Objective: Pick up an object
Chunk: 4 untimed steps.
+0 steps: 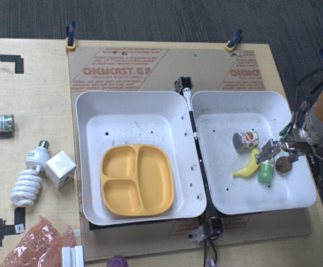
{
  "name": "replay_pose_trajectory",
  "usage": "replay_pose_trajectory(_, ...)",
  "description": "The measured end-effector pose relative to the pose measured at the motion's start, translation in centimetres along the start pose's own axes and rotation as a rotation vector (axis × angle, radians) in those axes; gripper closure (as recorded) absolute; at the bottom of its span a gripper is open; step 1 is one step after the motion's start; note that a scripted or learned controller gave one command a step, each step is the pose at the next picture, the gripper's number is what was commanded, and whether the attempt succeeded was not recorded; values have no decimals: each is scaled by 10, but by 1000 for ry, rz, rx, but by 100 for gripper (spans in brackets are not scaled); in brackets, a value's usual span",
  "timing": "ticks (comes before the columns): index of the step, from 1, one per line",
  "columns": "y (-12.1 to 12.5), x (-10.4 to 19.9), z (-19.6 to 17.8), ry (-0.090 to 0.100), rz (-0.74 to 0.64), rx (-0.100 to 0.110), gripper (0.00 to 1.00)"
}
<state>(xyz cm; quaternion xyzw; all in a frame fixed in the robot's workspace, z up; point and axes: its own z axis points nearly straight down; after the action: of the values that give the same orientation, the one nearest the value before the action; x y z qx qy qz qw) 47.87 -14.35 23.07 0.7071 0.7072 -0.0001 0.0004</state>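
camera view: banana [247, 168] left of gripper [273, 149]

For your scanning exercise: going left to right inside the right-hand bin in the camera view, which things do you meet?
Small can → yellow banana → green object → brown round object, with the pincer just above these last two.

Robotics lab: clamped board [167, 65], paired white bins [89, 149].
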Motion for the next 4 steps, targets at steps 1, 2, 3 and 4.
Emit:
replay_pose_trajectory(1, 15, 6, 128, 1, 2, 0, 0)
replay_pose_trajectory(2, -1, 51, 138, 1, 1, 0, 0)
replay_pose_trajectory(3, 0, 50, 129, 1, 4, -2, 100)
replay_pose_trajectory(4, 0, 147, 38, 0, 0, -1, 100)
